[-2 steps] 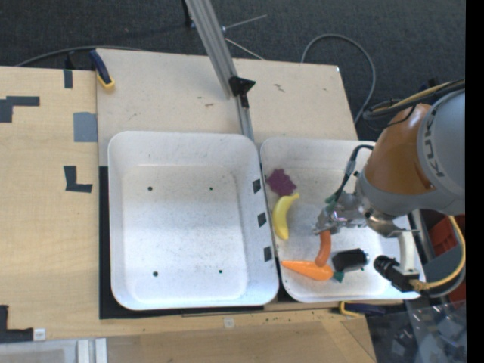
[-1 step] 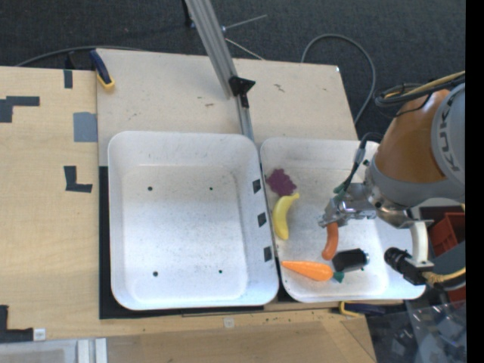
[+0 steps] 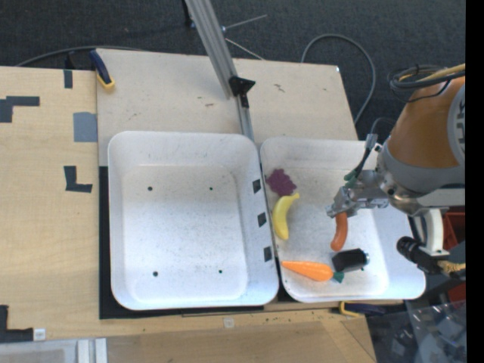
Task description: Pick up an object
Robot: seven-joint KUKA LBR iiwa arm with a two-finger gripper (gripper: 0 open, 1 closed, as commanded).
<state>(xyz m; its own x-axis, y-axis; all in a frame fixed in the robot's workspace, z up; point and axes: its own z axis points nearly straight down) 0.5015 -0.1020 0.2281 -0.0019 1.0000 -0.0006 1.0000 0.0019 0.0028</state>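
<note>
My gripper (image 3: 342,211) hangs over the right side of the right bin (image 3: 314,145), its fingers shut on the top end of a small orange-red sausage-shaped piece (image 3: 339,236) that points straight down. Just below that piece a black block (image 3: 351,260) lies on the bin floor. An orange carrot (image 3: 308,270) rests near the front wall. A yellow banana (image 3: 282,215) and a purple grape bunch (image 3: 280,180) lie on the bin's left side.
The left bin (image 3: 181,225) shares a middle wall with the right one. A slanted metal pole (image 3: 215,36) rises behind the bins. The arm's grey and orange body (image 3: 427,142) fills the right. Cables (image 3: 340,51) run over the dark floor behind.
</note>
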